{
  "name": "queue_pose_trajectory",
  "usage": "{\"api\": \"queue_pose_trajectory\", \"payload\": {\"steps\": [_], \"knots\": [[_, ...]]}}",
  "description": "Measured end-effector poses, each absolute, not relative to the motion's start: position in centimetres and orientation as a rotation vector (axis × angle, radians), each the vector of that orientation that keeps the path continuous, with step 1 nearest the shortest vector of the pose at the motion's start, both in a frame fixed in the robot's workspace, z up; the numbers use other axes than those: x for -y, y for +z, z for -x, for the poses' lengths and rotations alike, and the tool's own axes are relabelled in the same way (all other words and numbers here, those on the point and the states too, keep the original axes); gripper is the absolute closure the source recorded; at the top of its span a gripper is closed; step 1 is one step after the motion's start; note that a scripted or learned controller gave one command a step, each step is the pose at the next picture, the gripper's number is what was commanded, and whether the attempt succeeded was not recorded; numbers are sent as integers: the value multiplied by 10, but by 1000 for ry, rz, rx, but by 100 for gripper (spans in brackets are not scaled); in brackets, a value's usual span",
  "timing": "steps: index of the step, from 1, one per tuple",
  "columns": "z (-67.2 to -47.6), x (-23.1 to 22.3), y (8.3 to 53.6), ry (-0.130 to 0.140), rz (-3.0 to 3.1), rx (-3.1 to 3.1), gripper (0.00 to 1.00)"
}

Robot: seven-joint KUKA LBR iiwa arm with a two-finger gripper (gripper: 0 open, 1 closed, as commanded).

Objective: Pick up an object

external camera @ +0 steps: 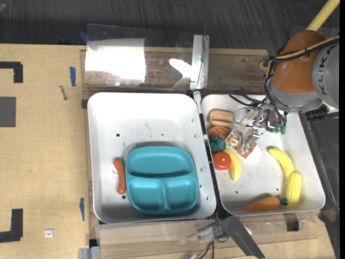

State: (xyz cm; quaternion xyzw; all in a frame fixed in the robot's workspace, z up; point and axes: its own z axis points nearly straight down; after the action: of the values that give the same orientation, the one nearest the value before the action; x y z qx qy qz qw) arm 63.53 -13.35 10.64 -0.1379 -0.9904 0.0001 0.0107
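Arm: the gripper (pixel 249 135) is reaching down into the right bin (pixel 310 144), over a small orange-and-white packet (pixel 237 142).
Jaws: whether open or closed, the view is not telling.
Progress: nothing is looking lifted; banana (pixel 282 161), corn (pixel 294 188), carrot (pixel 264 203) are lying loose.
Left: grasping and raising.

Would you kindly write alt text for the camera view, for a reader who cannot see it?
A grey arm's end effector hangs over toy food in the right bin: a bread roll, tomato, bananas, corn and a carrot. The left bin holds a teal divided tray beside an orange sausage.
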Motion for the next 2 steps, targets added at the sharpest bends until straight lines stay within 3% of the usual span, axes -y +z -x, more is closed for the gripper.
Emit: {"api": "queue_pose_trajectory", "payload": {"steps": [1,2], "knots": [[-598,148,110,-11,607,3137,0],[-570,96,90,-4,588,3102,0]]}}
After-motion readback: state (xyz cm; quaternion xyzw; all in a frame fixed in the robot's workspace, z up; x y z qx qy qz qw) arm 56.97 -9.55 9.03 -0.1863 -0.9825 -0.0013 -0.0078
